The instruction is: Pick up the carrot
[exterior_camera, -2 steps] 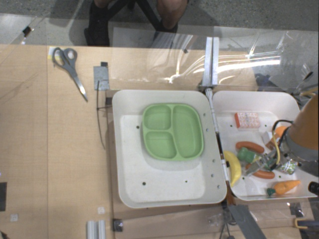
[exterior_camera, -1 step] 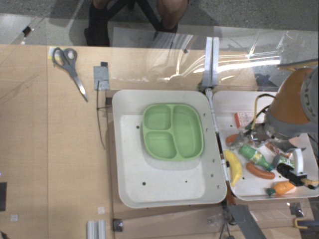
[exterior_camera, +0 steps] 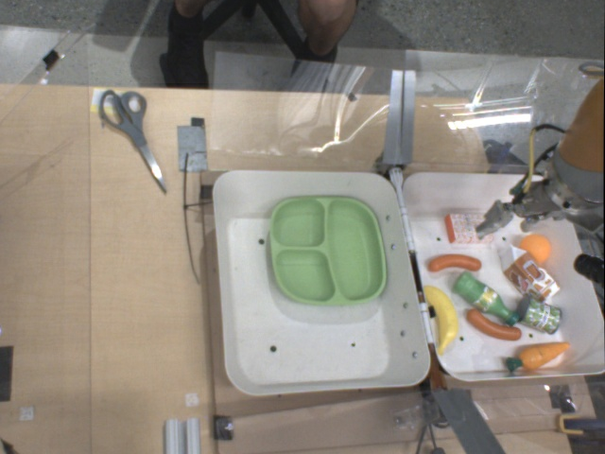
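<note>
Wooden table (exterior_camera: pixel 85 282) carries two white bins side by side, and the right bin (exterior_camera: pixel 427 206) serves as the landmark for everything that matters. To its left sits the other bin (exterior_camera: pixel 246 348), holding a green divided plate (exterior_camera: pixel 328 250). The arm's gripper (exterior_camera: pixel 518 208) hangs above the right bin's upper half, near its far right side, beside a small red-and-white packet (exterior_camera: pixel 463 226); whether the fingers are apart or together I cannot tell at this slant. Inside the right bin lie a banana (exterior_camera: pixel 443 317) along its left wall, a green bottle (exterior_camera: pixel 483 297) at the middle, two sausages, and an orange ball (exterior_camera: pixel 536 248) toward the right. The carrot (exterior_camera: pixel 542 355) lies in the right bin's lower right corner, well apart from the gripper. This looks like the approach step: nothing is grasped yet. The next move likely calls for travelling toward that lower corner, lining up across the carrot's narrow width, then descending.
</note>
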### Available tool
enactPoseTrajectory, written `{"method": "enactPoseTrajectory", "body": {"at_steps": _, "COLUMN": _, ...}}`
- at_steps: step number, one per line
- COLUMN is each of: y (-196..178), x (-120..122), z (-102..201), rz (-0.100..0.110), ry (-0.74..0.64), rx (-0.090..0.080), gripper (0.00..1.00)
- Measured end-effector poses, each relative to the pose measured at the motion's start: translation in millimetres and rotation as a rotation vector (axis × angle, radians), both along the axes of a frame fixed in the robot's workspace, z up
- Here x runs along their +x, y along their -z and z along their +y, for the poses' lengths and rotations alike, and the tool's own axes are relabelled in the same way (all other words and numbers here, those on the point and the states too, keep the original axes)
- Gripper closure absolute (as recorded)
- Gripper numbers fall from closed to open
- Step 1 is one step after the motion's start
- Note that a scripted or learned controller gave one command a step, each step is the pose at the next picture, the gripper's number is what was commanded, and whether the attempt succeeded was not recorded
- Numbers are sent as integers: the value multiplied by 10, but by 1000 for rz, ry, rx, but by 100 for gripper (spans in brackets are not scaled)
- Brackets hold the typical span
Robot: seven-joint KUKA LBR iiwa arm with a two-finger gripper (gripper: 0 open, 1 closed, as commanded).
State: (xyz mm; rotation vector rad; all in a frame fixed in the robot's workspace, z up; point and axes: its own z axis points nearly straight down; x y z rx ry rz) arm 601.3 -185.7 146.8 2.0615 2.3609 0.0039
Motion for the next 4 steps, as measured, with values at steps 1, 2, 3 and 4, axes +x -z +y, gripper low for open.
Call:
{"method": "enactPoseTrajectory", "body": {"at_steps": 1, "y": 562, "x": 103, "z": -548, "rz": 4, "ry": 288, "rx": 6, "gripper": 0}}
{"method": "enactPoseTrajectory", "body": {"at_steps": 2, "y": 563, "x": -658, "z": -241, "rz": 4, "ry": -18, "rx": 2, "gripper": 0}}
{"method": "enactPoseTrajectory", "body": {"at_steps": 3, "y": 454, "x": -642, "z": -257, "rz": -1, "ry": -17, "rx": 0, "gripper": 100}}
{"method": "enactPoseTrajectory", "body": {"at_steps": 4, "y": 332, "x": 597, "z": -67, "rz": 2, "ry": -80, "rx": 0, "gripper": 100}}
